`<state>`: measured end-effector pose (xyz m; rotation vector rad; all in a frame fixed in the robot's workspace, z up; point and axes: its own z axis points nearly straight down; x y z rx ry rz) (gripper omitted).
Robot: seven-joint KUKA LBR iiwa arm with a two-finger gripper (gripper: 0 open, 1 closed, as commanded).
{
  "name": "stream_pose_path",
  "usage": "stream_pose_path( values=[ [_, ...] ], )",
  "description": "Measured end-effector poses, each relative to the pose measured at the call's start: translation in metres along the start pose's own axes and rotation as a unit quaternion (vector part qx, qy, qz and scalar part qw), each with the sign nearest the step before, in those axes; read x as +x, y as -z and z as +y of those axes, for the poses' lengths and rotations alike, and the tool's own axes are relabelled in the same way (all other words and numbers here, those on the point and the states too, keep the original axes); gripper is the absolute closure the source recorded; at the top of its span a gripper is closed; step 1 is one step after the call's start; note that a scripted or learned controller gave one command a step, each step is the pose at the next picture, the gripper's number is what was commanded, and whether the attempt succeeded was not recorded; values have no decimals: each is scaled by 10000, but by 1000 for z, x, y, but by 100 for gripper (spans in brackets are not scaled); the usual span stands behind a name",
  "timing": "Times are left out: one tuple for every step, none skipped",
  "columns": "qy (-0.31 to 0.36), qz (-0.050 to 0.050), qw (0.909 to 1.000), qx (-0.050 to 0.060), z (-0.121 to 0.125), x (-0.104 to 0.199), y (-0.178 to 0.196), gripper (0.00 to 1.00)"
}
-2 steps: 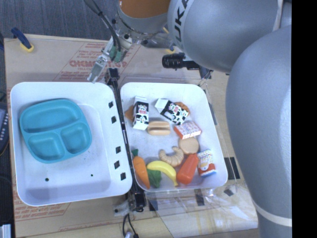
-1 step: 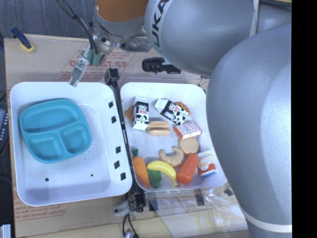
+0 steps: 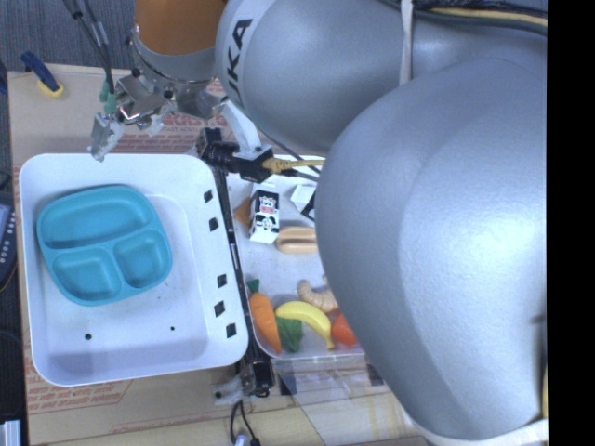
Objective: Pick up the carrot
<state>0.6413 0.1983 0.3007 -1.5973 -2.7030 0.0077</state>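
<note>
The carrot (image 3: pixel 264 321), orange with a green leafy end, lies at the near left corner of the right bin, close against the divider between the bins. My gripper (image 3: pixel 104 136) hangs over the far left corner of the left bin (image 3: pixel 112 351), far from the carrot, below the orange band of the wrist. Nothing shows in its grasp. The arm's big grey body covers most of the right bin.
A blue divided plate (image 3: pixel 102 242) sits in the left bin. Beside the carrot lie a yellow banana (image 3: pixel 309 319) and a red item (image 3: pixel 343 332). Farther back are a hot dog (image 3: pixel 297 240) and a small white carton (image 3: pixel 266 216). A black clip rail (image 3: pixel 223 240) runs between the bins.
</note>
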Motion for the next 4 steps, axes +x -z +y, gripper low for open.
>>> stream_pose_path(
  values=[
    [317, -18, 9995, -44, -19, -68, 56, 0],
    [344, -2, 9994, -44, 9, -14, 74, 0],
    [-643, -1, 9979, -1, 18, 2, 48, 0],
    [-590, -11, 9983, -1, 19, 5, 59, 100]
  ],
)
